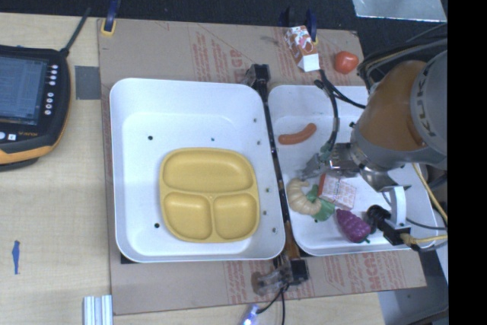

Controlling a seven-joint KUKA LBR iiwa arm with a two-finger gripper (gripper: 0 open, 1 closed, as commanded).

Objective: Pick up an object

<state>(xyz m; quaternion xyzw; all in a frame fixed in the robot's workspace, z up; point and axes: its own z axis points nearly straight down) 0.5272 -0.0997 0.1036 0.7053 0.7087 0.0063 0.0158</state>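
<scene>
— Where is your gripper (323,164) sitting right now?

— It is hanging low over the right bin (304,99), near that bin's middle, just above a small red-and-white packet (338,192). My grey arm with its orange band (392,114) is reaching in from the right and covering much of the bin's right half.

— Is it clamping anything?

— I cannot tell. The wrist is hiding the tips, so whether they are apart or together is not showing, and nothing is visibly sitting between them.

— What is lying around it?

— A sausage (297,135) is lying on the bin floor, up and to the left of the gripper and apart from it. A pale curved pastry-like piece (300,196) is resting just left of the packet, and a purple item (351,225) is lying just below the packet, near the front wall.

— And the other bin?

— The left bin (133,99) is holding a yellow divided plate (210,194). Outside the bins, a small carton (301,46) and a red tomato (346,62) are sitting on the cardboard behind the right bin.
</scene>
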